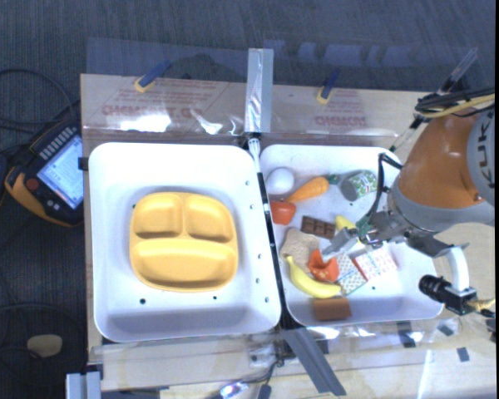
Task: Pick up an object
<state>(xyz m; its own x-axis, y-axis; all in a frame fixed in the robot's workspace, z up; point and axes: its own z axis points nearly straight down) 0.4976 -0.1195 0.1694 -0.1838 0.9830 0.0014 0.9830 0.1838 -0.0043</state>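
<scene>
Yellow tray (183, 241); orange carrot (308, 189)

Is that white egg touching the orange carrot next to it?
Apart. The camera view shows a strip of white bin floor between the egg and the carrot.

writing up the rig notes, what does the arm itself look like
The arm is grey with a broad orange band above the wrist. Black and yellow cables loop over its top. Its gripper is slim and metallic grey.

Single fixed overhead camera, slanted down, both bins (100, 223) framed
</scene>
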